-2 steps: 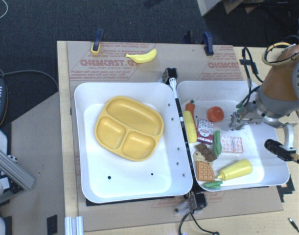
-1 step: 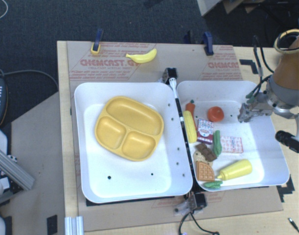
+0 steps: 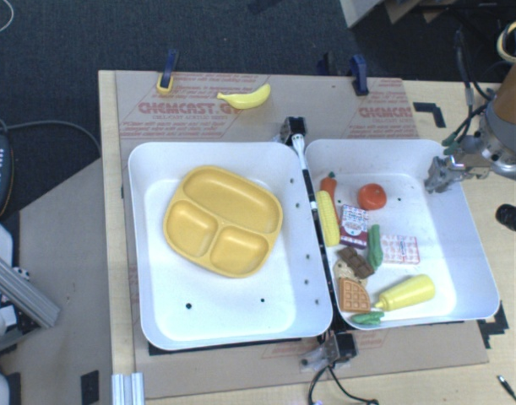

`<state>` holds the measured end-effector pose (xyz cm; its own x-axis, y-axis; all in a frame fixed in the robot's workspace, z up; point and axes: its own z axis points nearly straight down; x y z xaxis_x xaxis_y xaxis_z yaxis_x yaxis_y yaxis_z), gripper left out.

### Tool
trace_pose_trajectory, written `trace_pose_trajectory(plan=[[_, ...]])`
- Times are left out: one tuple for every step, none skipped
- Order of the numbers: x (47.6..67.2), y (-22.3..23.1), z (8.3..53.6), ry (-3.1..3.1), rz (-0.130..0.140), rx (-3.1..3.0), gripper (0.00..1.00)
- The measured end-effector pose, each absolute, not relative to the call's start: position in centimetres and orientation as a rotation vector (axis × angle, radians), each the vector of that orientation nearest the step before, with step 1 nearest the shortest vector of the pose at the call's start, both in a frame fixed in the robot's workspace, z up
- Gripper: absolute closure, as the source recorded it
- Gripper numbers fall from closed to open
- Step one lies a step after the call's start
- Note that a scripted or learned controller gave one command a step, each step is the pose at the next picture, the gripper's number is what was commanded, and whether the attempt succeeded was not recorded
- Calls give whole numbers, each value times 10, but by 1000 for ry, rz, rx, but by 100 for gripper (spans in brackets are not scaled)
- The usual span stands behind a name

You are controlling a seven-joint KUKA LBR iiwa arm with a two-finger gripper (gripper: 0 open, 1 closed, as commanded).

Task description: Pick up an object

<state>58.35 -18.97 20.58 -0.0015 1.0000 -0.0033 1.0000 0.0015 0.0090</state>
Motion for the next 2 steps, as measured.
trace_pose_trajectory(plan=[[585, -190, 227, 2219, 4, 2216, 100], [563, -141, 236, 2228, 0, 2219, 100]])
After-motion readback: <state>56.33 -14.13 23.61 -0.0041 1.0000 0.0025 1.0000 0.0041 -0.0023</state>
